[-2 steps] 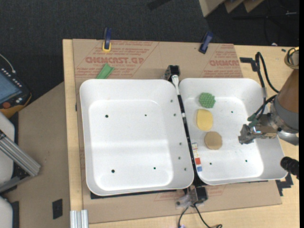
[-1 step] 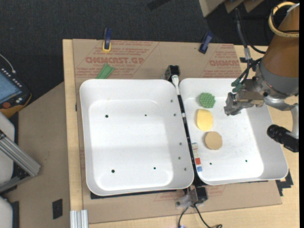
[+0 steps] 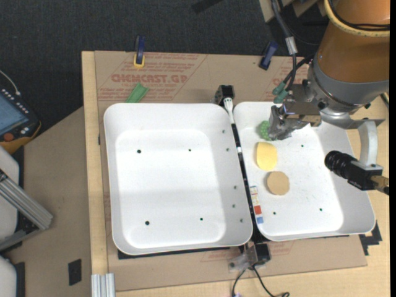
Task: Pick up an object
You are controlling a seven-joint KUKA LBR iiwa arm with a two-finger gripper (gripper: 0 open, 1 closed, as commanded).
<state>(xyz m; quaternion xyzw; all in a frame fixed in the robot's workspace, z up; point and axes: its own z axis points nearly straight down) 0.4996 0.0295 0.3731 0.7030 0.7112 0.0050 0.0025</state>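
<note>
**A:** So where's the arm at? The claw (image 3: 279,129) is low in the right bin (image 3: 346,224), up around 11 o'clock in it, right on top of a green thing (image 3: 265,129) that pokes out on its 9 o'clock side.

**B:** Yeah, looks like green is the target. Can you see if it's clamped on it?

**A:** Nope, I can't tell whether it's spread or clenched, the wrist hides that bit. The green thing looks like it's sitting on the bin floor, so I'd say nothing's been lifted yet.

**B:** What else is in there?

**A:** A yellow piece (image 3: 267,156) just at 6 o'clock from the claw, and a tan disc (image 3: 278,183) at 6 o'clock of that one, near it but apart. Both lie flat in the bin. The left bin (image 3: 124,129) isn't in play.

**B:** So progress-wise?

**A:** My guess is it has reached the object, and the grab and lift are left to do.
</note>
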